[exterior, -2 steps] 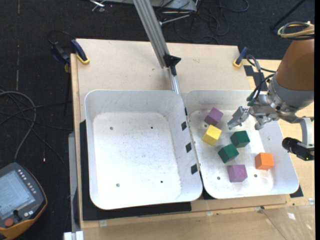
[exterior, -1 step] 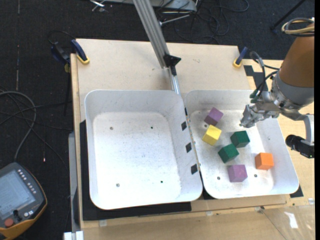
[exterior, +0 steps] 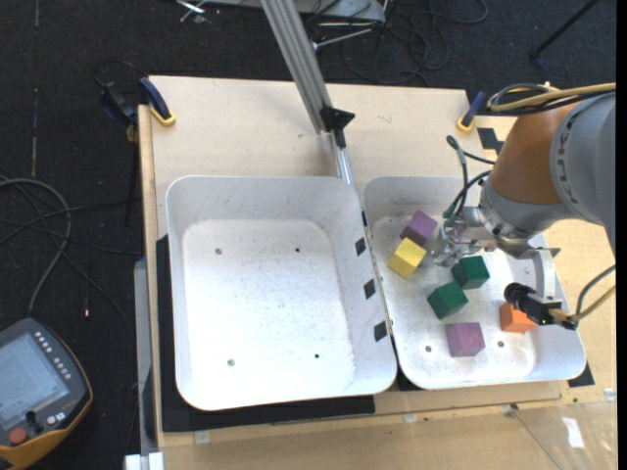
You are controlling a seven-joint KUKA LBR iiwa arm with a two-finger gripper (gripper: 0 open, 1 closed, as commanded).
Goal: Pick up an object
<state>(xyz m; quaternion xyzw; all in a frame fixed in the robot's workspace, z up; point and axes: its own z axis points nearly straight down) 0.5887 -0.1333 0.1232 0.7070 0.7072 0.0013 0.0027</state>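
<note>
No legible writing. Gripper (exterior: 453, 246): low in the right bin (exterior: 407, 365), fingers blurred, opening and hold cannot be told. Right bin contents: yellow block (exterior: 408, 258) at the gripper's 9 o'clock; purple block (exterior: 421, 227) at 10; two green blocks (exterior: 471, 271) (exterior: 447, 300) at 4–5; mauve block (exterior: 464, 339) and orange block (exterior: 514, 318) beyond. Left bin (exterior: 196, 199) alongside.

No readable text, labels, brands or numbers anywhere in frame. Teach pendant (exterior: 37, 390) at lower left has a lit screen, but whatever's on it is too small and blurred to read. Blocks in the right bin (exterior: 549, 365) have plain faces, no markings. Black tabs along the seam between the bins carry nothing legible.
</note>
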